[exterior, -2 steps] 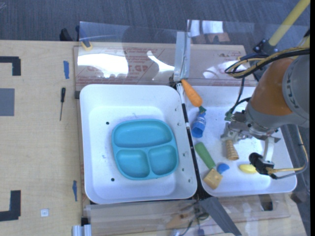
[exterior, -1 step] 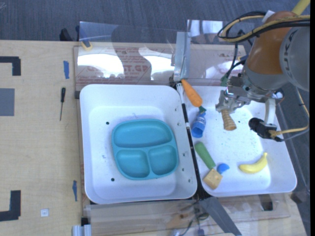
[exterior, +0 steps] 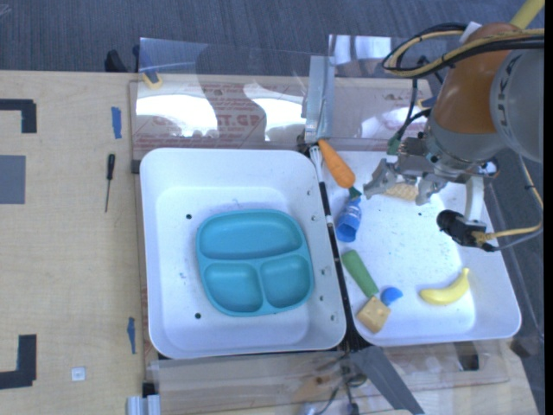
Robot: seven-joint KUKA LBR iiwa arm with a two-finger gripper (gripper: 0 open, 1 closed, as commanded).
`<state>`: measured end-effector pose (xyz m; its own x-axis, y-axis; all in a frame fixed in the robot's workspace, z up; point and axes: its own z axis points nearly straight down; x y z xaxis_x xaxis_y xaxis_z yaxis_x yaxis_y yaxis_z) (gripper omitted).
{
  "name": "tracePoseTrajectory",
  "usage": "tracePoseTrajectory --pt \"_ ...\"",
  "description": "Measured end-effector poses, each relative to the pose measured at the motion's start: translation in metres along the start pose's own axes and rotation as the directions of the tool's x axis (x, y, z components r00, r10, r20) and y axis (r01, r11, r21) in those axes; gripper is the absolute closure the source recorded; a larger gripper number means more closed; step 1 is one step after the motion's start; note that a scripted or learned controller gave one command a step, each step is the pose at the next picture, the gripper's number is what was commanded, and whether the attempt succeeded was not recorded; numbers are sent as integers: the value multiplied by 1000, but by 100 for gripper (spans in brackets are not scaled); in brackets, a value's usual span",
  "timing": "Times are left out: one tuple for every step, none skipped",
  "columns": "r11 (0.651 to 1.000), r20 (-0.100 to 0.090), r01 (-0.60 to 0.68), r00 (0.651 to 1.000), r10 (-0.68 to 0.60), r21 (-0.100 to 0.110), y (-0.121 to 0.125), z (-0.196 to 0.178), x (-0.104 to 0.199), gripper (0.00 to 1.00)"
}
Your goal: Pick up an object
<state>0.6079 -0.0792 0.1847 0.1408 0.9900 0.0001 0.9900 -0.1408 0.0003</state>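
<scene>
While the big grey arm (exterior: 510,85) reaches in from the right, lots of little toys lie in the right bin (exterior: 492,318). An orange carrot (exterior: 337,165) lies by the bin's far left corner, tilted. A blue cup (exterior: 349,220) lies on its side just below the carrot. A green stick-shaped toy (exterior: 359,271) lies near the left wall, and a tan block (exterior: 373,316) with a small blue cap (exterior: 390,296) sits just below it. A yellow banana (exterior: 447,289) lies near the front of the bin, curved up at one end. The claw (exterior: 401,185) hangs over the back part of the right bin. Its two grey fingers (exterior: 378,181) are spread wide apart. Something small and tan (exterior: 399,191) shows between them, but it is too small to tell what it is or if the claw touches it. The carrot is near the claw, to its left. The cup is near too, a bit lower and to the left. The banana is well apart from the claw, toward the front. A teal plate (exterior: 253,260) with three parts sits in the left bin (exterior: 164,188). Both bins sit on a wooden counter (exterior: 60,258).
</scene>
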Motion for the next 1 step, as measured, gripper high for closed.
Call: tracePoseTrajectory --pt "1000 0 -28 1000 28 -7 30 96 -39 0"
